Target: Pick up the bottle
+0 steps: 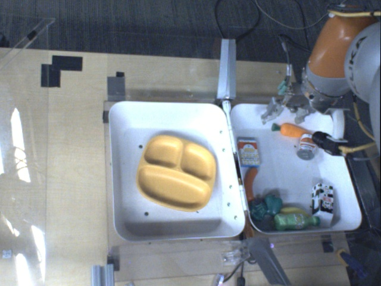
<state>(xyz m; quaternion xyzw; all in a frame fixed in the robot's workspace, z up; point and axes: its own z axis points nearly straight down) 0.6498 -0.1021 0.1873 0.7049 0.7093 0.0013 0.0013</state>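
The bottle [294,221] is green plastic and lies on its side along the front wall of the right bin [339,177]. It rests against a teal object [266,207] and a yellow banana [292,210]. My gripper [284,112] hangs over the bin's far left corner, well away from the bottle. It is open, its metal fingers spread, with nothing between them. An orange carrot [293,130] lies just in front of the fingertips.
The right bin also holds a small silver can [306,147], a red and white box [248,151], a reddish sausage [249,183] and a cow-patterned carton [322,198]. A large yellow bread-like mould [177,171] sits in the left bin [125,207].
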